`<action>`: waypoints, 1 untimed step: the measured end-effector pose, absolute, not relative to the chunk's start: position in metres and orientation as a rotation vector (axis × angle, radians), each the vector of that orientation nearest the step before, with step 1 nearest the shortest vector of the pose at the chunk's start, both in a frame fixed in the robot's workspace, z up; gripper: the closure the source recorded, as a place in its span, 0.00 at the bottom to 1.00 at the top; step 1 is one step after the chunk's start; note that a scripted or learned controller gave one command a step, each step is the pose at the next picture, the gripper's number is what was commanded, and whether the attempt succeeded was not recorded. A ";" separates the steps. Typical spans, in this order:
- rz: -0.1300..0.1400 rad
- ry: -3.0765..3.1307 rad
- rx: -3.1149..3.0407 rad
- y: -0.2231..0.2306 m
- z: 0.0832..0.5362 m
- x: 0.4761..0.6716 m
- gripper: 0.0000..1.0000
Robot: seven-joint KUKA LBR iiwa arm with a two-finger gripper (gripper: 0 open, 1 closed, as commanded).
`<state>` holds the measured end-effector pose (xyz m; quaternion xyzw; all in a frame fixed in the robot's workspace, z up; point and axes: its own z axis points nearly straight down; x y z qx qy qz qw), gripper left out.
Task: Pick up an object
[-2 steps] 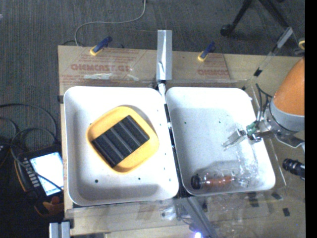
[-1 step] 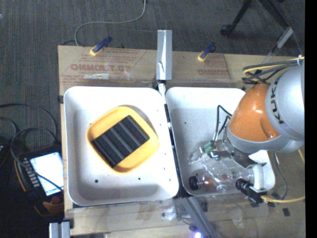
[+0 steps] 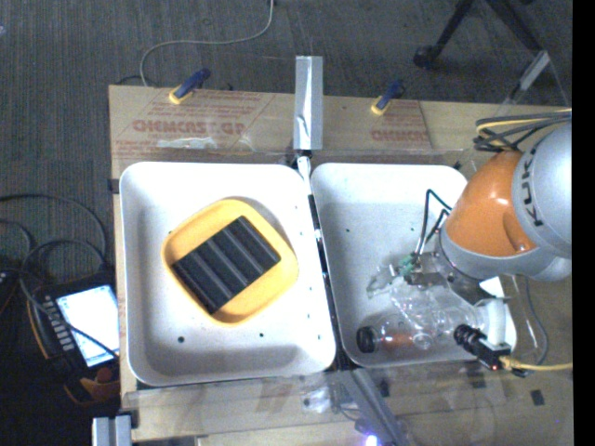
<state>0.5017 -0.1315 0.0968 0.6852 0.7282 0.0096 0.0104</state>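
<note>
Reaching into the right bin (image 3: 372,203), the jaws (image 3: 423,291) hover low among clear plastic items (image 3: 418,314); whether they are open, I cannot tell. A yellow tray (image 3: 232,260) sits in the left bin (image 3: 149,203).

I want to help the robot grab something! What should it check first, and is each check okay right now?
1. Something to grab is in the right bin: ok, a clear bottle lies near its front wall.
2. Gripper is over that bin: ok, it sits just above the bottle.
3. Gripper lined up on the bottle: cannot tell, see-through plastic blurs the spot.
4. Bottle free of the wall: not ok, its dark cap rests close against the front edge.
5. Cable clear of the grab spot: cannot tell.
6. Yellow pad out of the way: ok, it lies in the left bin.
</note>
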 end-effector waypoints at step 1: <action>0.008 2.273 2.149 -0.161 0.091 0.628 0.00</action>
